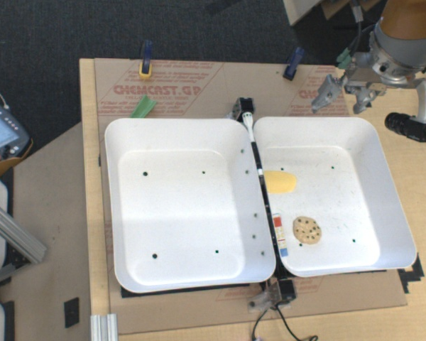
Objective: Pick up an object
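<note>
I see the gripper [344, 96] released, fingers spread, nothing between them, above the right bin's [383, 165] far rim. Targets in that bin: yellow piece [280, 182] against the divider wall, cookie [307, 229] nearer, small red-white-blue item [279, 234] beside it. Green strip [143, 106] and clamps [146, 60] sit outside the left bin [117, 190].

Lighting was bright and even; the white bins [177, 130] nearly glared, shadows stayed soft, focus slightly soft.
</note>
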Controlling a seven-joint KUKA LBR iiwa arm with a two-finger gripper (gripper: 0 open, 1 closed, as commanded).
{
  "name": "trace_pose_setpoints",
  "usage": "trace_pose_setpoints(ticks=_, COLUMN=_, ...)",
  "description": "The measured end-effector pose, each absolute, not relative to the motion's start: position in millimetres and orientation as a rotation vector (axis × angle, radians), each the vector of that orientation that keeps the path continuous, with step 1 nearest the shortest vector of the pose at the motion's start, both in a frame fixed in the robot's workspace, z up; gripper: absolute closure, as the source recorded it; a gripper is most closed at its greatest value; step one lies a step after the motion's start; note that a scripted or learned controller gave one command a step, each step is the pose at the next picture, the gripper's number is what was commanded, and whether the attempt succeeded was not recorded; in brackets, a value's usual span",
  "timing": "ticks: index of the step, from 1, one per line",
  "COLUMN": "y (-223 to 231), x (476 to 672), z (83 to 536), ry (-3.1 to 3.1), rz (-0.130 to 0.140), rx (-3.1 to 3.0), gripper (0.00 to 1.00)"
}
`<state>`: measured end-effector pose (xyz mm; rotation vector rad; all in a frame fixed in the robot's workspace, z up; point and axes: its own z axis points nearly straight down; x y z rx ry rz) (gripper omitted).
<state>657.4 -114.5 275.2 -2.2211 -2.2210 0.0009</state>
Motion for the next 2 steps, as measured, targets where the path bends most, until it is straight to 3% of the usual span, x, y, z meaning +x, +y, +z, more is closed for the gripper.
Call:
trace_pose_setpoints(ticks=1, y=-101.6, x=616.7, z=321.7, ry=-2.223, rz=-0.002, rx=-2.221, gripper=0.00)
trace_pose_setpoints(ticks=2, y=-82.9, x=561.6, z=408.3, ry=-2.229, rz=-0.010, rx=-2.223, gripper=0.00)
